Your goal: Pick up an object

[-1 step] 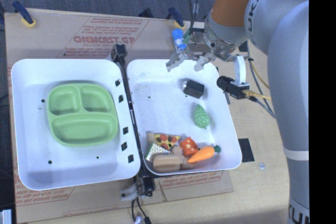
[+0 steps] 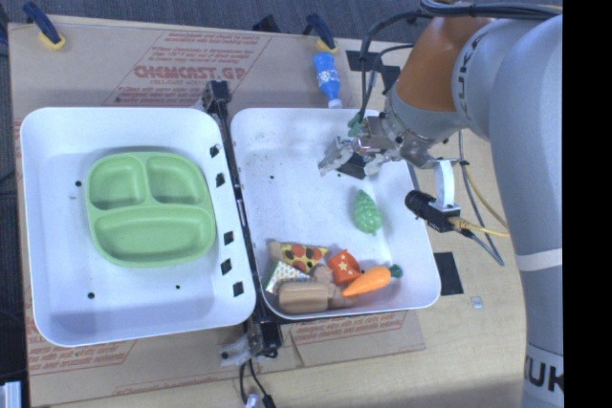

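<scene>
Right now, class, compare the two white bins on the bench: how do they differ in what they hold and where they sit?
The left bin holds one thing, a green divided plate, lying flat in its middle. The right bin holds several small toy foods: a green piece alone, and a pizza slice and carrot among those heaped at its near edge. The gripper hangs over the right bin, not the left. Both are shallow and white.
</scene>
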Tool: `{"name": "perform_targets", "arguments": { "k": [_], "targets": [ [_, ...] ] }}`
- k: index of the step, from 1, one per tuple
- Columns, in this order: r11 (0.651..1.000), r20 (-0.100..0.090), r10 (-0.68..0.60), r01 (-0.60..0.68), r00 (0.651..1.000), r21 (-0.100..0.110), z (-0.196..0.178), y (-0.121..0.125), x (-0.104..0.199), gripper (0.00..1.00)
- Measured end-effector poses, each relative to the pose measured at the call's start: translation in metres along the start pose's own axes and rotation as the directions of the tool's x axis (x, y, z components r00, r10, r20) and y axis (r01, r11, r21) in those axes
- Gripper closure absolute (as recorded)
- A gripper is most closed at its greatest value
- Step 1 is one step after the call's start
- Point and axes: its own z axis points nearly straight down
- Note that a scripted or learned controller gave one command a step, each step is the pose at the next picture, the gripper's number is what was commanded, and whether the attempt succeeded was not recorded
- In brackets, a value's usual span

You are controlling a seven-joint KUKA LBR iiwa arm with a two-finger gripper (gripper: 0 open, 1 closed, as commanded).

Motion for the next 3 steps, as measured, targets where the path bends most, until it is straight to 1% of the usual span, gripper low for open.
{"name": "perform_targets", "arguments": {
  "k": [1,2,3],
  "targets": [
    [0.995,-0.001,-0.100,0.100,0.995,-0.003,0.058,0.046,-0.031,0.00],
    [0.961,-0.001,-0.276,0.276,0.961,-0.002,0.064,-0.032,-0.032,0.00],
    [0.803,0.000,-0.596,0.596,0.803,-0.003,0.067,-0.080,-0.036,0.00]
  ]
}}
